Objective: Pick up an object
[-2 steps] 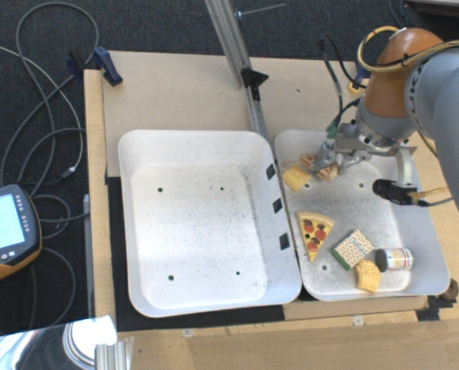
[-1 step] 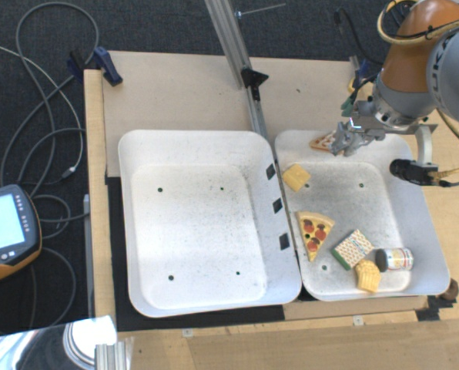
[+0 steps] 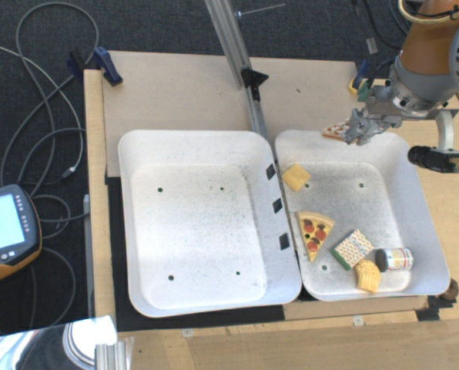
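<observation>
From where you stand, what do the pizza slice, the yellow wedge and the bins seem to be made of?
The flat pizza slice looks like moulded plastic toy food: flat painted colours. The pale yellow wedge seems matte plastic or foam; hard to tell. The shallow white bins look like thin formed plastic, with rounded corners and scuffed floors.

Both bins [image 3: 195, 149] are white with fine dark speckling. In the right bin: a yellow block [image 3: 296, 177], a yellow pizza slice [image 3: 314, 233] with red toppings, a green-edged patterned card [image 3: 353, 248], and a white can [image 3: 395, 260] with black cap. The table [image 3: 175, 91] is tan.
</observation>
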You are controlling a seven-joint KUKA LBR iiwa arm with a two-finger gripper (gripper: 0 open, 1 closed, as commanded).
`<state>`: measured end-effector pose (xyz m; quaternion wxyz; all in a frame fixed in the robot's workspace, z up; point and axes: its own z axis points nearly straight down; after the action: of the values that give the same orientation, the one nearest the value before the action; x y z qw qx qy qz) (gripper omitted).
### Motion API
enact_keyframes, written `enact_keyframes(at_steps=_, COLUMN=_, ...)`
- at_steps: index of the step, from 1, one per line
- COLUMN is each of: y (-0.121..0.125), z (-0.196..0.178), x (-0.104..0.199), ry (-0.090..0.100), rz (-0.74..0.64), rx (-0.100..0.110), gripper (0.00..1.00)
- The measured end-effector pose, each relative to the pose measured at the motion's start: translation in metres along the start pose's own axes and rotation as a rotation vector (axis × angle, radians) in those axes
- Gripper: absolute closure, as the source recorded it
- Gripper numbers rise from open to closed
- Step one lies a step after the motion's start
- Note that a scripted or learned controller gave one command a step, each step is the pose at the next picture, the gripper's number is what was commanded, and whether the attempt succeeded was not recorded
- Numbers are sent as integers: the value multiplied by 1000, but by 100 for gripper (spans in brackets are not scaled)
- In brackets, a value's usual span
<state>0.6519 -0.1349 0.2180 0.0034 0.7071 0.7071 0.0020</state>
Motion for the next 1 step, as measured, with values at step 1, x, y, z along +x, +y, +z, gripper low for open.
enact_keyframes(at_steps=1, y=2, z=-44, x=1, ry=1, rz=-1, rx=0, gripper=100)
